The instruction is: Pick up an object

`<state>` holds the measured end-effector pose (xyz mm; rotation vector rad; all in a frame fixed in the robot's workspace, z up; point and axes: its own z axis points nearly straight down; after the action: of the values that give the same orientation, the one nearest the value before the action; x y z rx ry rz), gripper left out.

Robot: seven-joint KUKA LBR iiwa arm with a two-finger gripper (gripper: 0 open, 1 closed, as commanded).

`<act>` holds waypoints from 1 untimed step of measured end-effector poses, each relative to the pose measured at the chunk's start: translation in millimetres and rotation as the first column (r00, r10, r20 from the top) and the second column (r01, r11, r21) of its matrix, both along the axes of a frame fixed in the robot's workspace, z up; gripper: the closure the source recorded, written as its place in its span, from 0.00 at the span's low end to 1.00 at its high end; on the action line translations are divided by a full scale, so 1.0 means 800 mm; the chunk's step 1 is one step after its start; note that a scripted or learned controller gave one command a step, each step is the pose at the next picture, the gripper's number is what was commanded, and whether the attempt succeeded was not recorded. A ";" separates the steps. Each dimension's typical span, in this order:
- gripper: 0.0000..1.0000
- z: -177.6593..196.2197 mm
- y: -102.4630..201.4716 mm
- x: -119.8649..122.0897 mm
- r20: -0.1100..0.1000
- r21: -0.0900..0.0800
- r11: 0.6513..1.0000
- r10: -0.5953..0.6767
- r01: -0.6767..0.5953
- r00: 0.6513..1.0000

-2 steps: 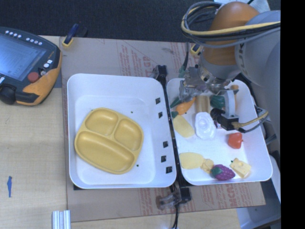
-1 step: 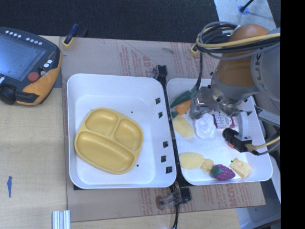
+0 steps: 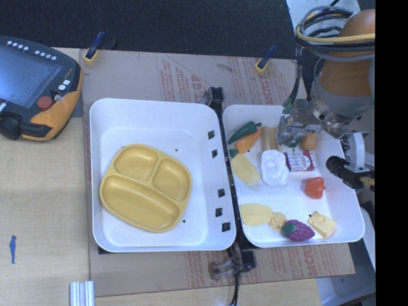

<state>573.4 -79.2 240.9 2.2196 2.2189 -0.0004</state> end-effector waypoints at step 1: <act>1.00 -0.005 -0.014 -0.032 -0.009 0.002 1.000 0.002 -0.002 1.000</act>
<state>547.7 -90.6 236.6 2.2231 2.2262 -0.0082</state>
